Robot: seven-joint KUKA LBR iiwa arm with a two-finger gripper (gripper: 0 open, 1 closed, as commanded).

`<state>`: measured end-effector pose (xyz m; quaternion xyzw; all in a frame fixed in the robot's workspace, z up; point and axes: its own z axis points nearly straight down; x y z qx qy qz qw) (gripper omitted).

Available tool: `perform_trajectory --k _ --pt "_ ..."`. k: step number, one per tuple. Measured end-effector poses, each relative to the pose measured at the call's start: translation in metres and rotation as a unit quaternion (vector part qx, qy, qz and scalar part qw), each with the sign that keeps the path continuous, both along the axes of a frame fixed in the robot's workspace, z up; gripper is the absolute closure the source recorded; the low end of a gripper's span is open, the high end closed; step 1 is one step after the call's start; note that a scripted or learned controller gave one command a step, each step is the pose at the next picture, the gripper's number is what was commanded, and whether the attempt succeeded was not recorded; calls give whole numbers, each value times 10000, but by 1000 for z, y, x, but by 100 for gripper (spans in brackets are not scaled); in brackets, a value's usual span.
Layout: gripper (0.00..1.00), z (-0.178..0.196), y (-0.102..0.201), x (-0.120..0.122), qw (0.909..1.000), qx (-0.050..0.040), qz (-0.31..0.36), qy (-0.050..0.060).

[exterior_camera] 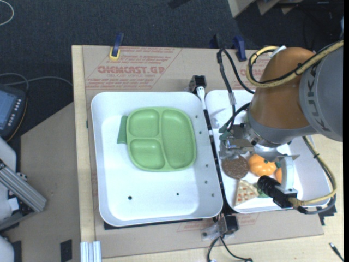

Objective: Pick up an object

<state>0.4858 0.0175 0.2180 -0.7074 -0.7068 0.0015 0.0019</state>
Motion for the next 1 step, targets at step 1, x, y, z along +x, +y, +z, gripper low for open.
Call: perform_trajectory --k 1 --pt "100 9 16 -3 10000 2 18 -29"
